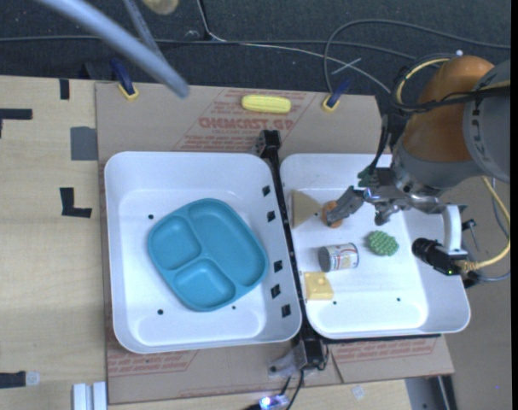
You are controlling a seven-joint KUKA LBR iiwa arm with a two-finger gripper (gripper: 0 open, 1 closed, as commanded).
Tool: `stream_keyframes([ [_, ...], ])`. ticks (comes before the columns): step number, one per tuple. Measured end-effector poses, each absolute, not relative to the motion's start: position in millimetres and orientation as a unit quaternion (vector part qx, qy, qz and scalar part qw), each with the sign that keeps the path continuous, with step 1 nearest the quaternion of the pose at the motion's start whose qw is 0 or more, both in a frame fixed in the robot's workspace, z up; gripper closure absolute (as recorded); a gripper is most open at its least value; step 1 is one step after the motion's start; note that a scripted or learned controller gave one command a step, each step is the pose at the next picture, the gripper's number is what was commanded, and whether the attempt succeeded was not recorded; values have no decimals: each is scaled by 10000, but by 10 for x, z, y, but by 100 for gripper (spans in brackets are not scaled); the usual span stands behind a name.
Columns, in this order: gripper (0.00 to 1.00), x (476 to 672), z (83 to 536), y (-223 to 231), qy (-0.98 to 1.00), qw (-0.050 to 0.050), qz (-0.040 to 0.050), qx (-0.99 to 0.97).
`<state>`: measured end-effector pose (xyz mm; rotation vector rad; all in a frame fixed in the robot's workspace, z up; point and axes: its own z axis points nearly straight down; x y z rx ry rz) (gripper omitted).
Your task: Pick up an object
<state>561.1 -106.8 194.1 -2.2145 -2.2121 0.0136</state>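
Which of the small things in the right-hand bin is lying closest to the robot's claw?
The small orange-brown piece, right at the tip of the claw. The green knobbly ball, the little can on its side and the yellow block lie farther off.

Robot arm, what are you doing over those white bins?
The robot arm reaches in from the right and hangs low over the right bin, trying to pick something up. Its gripper sits near a small orange piece at the back of that bin. A little can lies on its side, with a green bumpy thing and a yellow block nearby. The left bin holds a blue divided plate. Nothing looks lifted.
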Motion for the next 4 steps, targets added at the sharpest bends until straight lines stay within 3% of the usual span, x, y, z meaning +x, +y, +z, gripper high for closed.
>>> stream_keyframes([
  [1,0,5640,2002,-1067,-7077,9,5,-7065],
  [3,0,5568,922,-1135,-7073,33,29,-7069],
  [4,0,5573,854,-1131,-7075,-5,2,-7067],
])
